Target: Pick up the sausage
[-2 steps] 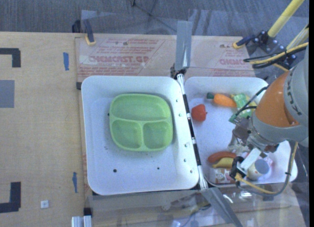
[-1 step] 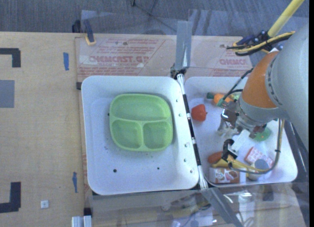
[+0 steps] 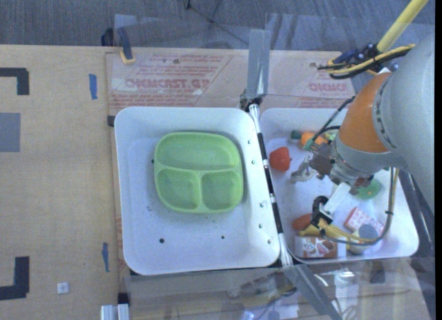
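**A:** Where is the sausage lying?

**B:** What I am taking for the sausage [image 3: 302,222], a reddish-brown lump, is lying in the bin [image 3: 286,194] that is not holding the green plate [image 3: 199,172]. It is just across the dividing walls [image 3: 266,187] from the plate's near corner. A yellow thing [image 3: 330,231] is crowding it on the side away from the plate, and a printed box [image 3: 318,247] is sitting just beside both.

**A:** And the end effector?

**B:** The end effector [image 3: 312,166] is hanging over that same bin, about level with the plate's middle. It is nearer to a red round thing [image 3: 280,158] than to the sausage. I cannot tell whether it is spread or pressed together.

**A:** What is worrying you?

**B:** Mostly the crowding. I am guessing a descent onto the sausage is going to catch the yellow thing too, or only that. The walls on the plate's side are also leaving little room, so the end effector could be striking them on the way down. And a smooth, rounded sausage is likely to be squirting out of a grip that is closing off-centre.
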Tool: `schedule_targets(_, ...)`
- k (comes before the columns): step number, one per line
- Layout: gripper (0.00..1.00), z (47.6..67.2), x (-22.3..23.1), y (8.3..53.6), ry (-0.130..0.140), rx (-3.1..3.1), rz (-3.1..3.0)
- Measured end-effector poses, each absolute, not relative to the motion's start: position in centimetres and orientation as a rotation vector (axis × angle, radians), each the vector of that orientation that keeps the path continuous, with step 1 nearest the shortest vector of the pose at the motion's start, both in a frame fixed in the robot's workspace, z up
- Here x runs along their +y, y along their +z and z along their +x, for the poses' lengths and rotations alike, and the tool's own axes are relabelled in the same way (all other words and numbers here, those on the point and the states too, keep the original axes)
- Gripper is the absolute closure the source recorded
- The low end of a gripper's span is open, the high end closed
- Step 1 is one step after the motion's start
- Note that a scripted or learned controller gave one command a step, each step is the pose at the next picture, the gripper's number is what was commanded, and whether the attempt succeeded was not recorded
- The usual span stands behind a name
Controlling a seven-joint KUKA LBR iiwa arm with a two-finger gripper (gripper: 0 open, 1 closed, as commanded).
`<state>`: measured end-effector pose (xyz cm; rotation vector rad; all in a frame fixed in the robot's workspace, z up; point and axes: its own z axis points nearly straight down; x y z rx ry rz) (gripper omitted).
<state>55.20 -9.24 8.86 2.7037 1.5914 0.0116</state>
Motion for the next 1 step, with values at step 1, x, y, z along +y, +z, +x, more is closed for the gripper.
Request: schedule_targets(1, 0.00, 49.18, -9.42, 8.85, 0.011, 1.755, 2.598)
